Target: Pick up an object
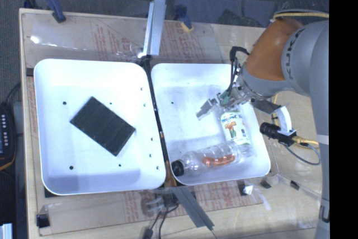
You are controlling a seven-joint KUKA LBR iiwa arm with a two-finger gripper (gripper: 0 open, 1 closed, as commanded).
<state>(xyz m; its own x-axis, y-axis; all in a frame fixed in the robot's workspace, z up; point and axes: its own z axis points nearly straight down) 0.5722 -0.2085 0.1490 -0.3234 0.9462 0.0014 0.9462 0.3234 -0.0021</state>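
Overhead, the desk (pixel 84 31) is carrying two white bins side by side; the left bin (pixel 56 81) is holding a dark flat rectangular pad (pixel 102 125) lying at a slant, well apart from everything else. The right bin (pixel 179 87) is holding the likely targets: a clear plastic bottle (pixel 212 158) with a black cap, lying on its side along the near wall, and a small white bottle (pixel 234 127) with a green-and-orange label lying just above it, the two looking close or touching. The arm (pixel 291 59) is reaching in from the right, and the pincer (pixel 215 103) is hanging low over the right bin, just above the small bottle's top end; how wide it is set, or whether it is gripping anything, cannot be told. Judgement: the step in hand is the approach. Doing it well is probably meaning centring over the small bottle's body, straddling its narrow width, and avoiding nudging the clear bottle.
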